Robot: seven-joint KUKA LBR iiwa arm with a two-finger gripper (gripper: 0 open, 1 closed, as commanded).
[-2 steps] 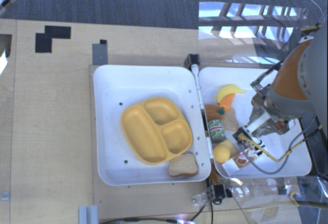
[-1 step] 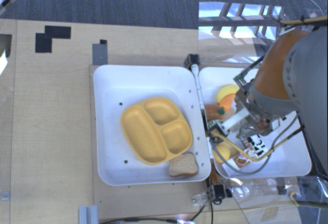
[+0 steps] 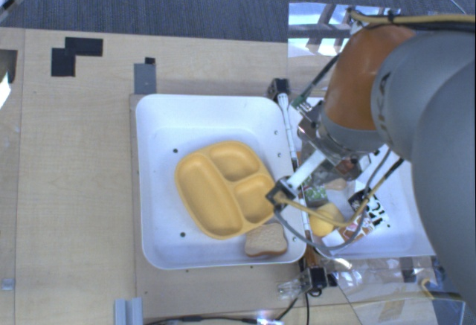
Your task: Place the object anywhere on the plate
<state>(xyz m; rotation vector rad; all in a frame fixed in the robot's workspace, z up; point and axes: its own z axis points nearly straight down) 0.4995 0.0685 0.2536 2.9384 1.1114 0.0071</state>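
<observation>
Yellow lump (image 3: 321, 225) lies in the right bin (image 3: 405, 230), beneath the gripper (image 3: 329, 198); its grip cannot be told. Plate (image 3: 223, 188) and bread (image 3: 265, 242) sit in the left bin (image 3: 165, 130).

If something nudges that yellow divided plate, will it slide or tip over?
The yellow three-compartment plastic plate lies flat and low in the left white bin, so it probably slides rather than tips. It looks rigid and light, so it is likely to skid easily.
</observation>
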